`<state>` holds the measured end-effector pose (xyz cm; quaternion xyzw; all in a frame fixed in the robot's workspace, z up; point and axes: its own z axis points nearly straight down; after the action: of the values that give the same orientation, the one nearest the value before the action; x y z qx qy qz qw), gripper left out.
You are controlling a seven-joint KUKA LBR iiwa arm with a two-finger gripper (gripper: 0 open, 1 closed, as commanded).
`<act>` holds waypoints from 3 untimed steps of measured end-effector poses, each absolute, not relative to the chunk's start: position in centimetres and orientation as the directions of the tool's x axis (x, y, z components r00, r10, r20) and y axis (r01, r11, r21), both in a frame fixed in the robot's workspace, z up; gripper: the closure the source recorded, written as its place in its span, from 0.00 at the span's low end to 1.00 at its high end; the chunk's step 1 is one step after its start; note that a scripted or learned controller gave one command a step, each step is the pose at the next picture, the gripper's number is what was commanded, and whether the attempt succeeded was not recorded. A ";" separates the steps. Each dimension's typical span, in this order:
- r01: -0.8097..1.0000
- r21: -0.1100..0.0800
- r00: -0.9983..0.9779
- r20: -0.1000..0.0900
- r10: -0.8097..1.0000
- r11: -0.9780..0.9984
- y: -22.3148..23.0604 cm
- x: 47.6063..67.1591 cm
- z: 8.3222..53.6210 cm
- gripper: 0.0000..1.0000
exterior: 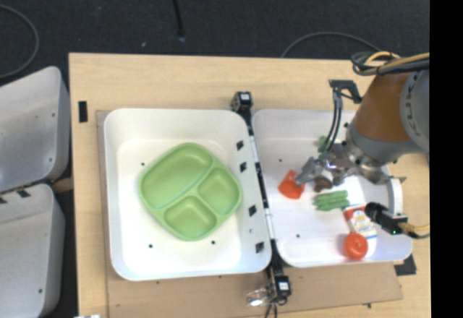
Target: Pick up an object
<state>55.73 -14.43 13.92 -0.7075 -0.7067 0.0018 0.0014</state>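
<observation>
Claw (312, 173) low in the right white bin (289, 129), can't tell its opening; small orange-red plastic cup-like piece (290, 186) lies just beside its tip — probably light, stiff, slick, so pinch across its narrow body.

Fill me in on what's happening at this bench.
The arm reaches into the right bin, its gripper low beside an orange piece. Whether it grips anything can't be told. A green piece, a red ball and a small carton also lie in that bin. The left bin holds a green divided plate.
</observation>
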 end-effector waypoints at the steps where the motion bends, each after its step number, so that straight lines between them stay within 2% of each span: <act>1: 1.000 -0.003 0.004 -0.001 1.000 -0.004 -14.5 55.7 9.8 0.00; 2: 1.000 0.002 0.010 -0.001 1.000 -0.010 -14.7 55.8 11.1 1.00; 3: 1.000 0.005 -0.003 -0.001 1.000 0.003 -13.9 56.3 16.1 1.00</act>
<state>56.28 -13.86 16.13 -0.7061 -0.7081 -0.0014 -0.0023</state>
